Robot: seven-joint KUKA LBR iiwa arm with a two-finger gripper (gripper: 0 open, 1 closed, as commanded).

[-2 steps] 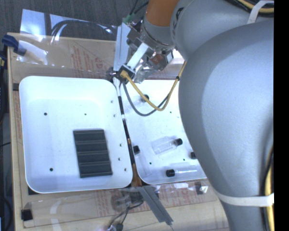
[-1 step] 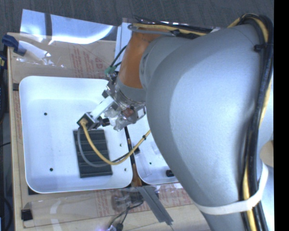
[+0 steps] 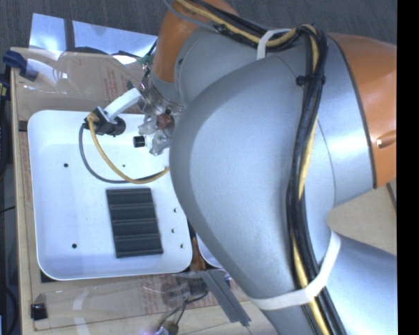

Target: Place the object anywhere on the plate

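A dark grey ribbed rectangular plate (image 3: 134, 222) lies flat in the left white bin (image 3: 56, 187), toward its near side. My gripper (image 3: 153, 137) hangs over the bin's upper right part, above and to the right of the plate and apart from it. A small reddish-brown piece (image 3: 165, 120) shows at the gripper's metal head, and a small black bit (image 3: 138, 142) sits just to its left. Whether either is held cannot be made out. The arm's large grey body (image 3: 265, 173) hides the right bin almost wholly.
A yellow and black cable (image 3: 98, 160) loops over the bin floor from a black connector (image 3: 110, 125) toward the gripper. The wooden bench edge (image 3: 17, 152) and dark devices lie at the left. A metal bracket (image 3: 223, 295) sits below the bins.
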